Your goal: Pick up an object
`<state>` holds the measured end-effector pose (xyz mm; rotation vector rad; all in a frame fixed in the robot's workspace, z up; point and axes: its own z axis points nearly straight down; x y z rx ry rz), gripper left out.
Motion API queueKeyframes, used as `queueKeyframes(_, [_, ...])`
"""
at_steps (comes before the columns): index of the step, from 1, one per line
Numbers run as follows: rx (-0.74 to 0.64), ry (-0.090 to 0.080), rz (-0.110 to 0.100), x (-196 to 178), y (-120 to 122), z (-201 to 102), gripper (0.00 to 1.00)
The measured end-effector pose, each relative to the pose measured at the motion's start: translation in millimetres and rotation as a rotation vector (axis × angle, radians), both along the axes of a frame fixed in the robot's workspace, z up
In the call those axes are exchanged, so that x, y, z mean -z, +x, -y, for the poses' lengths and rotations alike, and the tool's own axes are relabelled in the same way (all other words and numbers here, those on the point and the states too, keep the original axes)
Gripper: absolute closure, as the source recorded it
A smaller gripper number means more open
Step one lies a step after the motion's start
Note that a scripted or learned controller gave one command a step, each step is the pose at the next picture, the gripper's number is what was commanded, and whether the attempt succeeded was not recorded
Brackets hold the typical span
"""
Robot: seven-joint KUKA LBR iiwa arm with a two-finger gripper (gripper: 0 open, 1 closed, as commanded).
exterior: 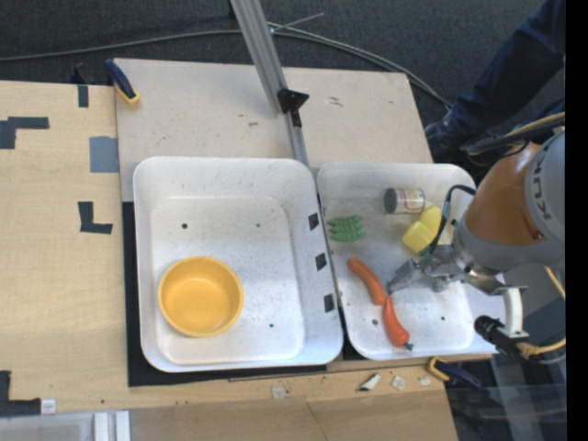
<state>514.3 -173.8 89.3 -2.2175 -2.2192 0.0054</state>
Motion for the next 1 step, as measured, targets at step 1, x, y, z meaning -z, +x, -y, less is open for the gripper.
queueKeyframes(1, [0.001,-0.003,0.003,-11.2,0.8,0.6,1.00])
